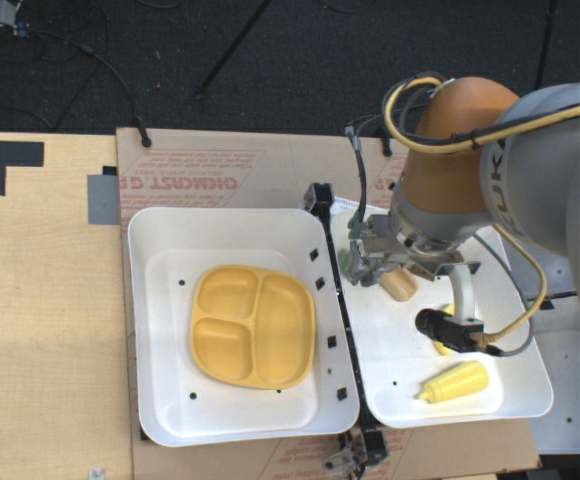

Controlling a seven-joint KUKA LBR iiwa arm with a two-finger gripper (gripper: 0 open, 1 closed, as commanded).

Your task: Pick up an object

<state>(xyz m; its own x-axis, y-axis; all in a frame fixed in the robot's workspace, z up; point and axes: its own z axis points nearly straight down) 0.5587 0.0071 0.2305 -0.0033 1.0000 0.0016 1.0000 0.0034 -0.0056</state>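
Camera view: grey-and-orange arm (460, 158) hangs over right bin (395, 343), its bulk covering much of the gripper (370, 265); can't tell whether the claw is wide or closed, or whether it grips anything. Just beside the gripper, toward the bench's near edge, lies a tan, stubby, rounded piece (399, 286), partly tucked under the wrist. Farther from the gripper, same direction, is a small yellow item (441, 347), mostly hidden by robot hardware. Beyond that is a smooth yellow squeeze bottle (457, 380) w/ tapered nozzle, on its side. Well to the gripper's other side, in left bin (160, 258), lies a matte yellow plastic plate (253, 325) w/ three compartments.
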